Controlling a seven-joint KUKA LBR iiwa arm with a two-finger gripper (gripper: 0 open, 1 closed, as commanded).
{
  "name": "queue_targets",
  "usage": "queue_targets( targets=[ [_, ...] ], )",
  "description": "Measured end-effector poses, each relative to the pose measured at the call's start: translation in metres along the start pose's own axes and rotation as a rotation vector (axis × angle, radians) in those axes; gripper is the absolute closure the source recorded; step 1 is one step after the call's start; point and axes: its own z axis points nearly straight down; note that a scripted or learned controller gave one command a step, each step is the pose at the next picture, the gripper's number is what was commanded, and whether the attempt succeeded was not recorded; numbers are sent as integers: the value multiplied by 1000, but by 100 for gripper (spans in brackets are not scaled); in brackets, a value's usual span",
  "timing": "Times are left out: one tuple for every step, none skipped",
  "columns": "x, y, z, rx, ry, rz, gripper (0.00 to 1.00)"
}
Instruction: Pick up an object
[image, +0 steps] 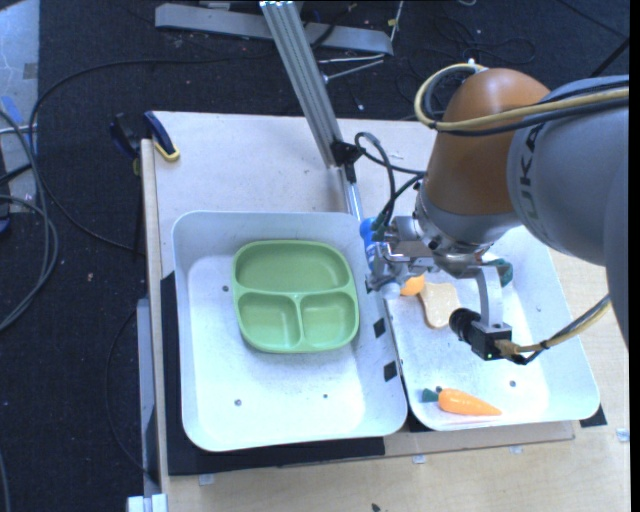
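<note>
My gripper (408, 268) hangs low over the upper left part of the right bin (560, 385), largely covered by the orange band and wrist of the arm. Directly under it lie a small orange piece (411, 287) and a tan, bread-like piece (438, 305); I cannot tell whether the gripper touches either. An orange carrot with a green tip (467, 403) lies near the front edge of the right bin, well apart from the gripper. A teal thing (505, 270) peeks out from behind the arm.
A green divided plate (296, 296) sits in the left bin (210, 390). A slanted metal rod (310, 85) and cables run behind the bins. A black camera unit (480, 335) hangs off the wrist above the right bin.
</note>
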Motion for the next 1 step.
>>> queue_targets(
  targets=[
    [53,14,24,2,-1,0,100]
  ],
)
